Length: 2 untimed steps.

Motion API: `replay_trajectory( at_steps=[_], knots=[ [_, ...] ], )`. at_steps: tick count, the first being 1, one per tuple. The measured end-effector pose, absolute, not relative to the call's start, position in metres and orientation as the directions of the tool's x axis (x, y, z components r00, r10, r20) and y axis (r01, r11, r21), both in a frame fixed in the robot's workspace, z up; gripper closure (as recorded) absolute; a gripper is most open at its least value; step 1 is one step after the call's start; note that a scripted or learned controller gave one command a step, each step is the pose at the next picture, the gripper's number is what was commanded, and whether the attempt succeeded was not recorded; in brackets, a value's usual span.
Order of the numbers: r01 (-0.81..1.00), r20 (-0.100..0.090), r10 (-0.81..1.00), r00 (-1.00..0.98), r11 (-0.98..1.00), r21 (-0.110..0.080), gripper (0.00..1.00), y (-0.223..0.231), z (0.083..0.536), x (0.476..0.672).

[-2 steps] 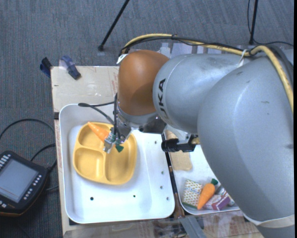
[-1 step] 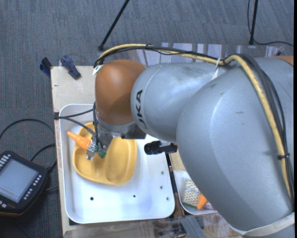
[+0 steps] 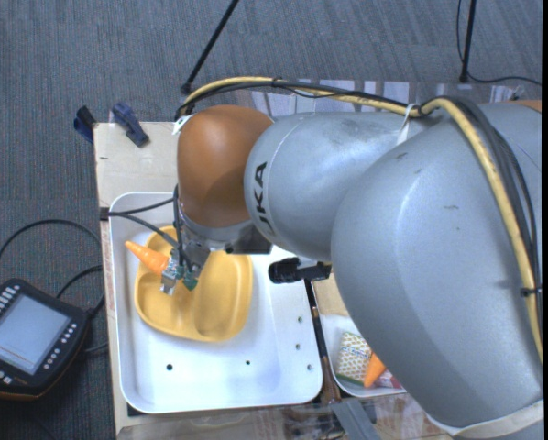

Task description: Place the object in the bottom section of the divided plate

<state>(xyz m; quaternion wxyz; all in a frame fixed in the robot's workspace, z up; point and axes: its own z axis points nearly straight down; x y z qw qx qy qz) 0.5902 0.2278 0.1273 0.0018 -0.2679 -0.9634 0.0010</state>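
A yellow divided plate [image 3: 210,305] lies in the left white bin [image 3: 256,374]. An orange carrot-shaped object [image 3: 146,256] rests at the plate's upper-left rim. My gripper [image 3: 179,279] hangs over the plate's left part, just right of and below the carrot. A small green thing shows at the gripper's tip, too small to identify. The big grey arm with its orange band [image 3: 214,168] covers the plate's upper right.
The right bin [image 3: 347,388] holds a patterned packet [image 3: 352,356] and an orange piece [image 3: 375,371]. A teach pendant [image 3: 22,337] lies on the floor at left. Blue clamps [image 3: 127,122] sit at the bench's back left corner.
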Motion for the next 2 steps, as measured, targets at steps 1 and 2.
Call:
replay_trajectory(
  at_steps=[1, 2],
  knots=[
    [0.517, 0.005, 0.517, -0.856, 0.856, -0.005, 1.00, 0.2271, 0.1358, 0.5900],
    [0.517, 0.005, 0.517, -0.856, 0.856, -0.006, 0.00, 0.2271, 0.1354, 0.5898]
  ],
)
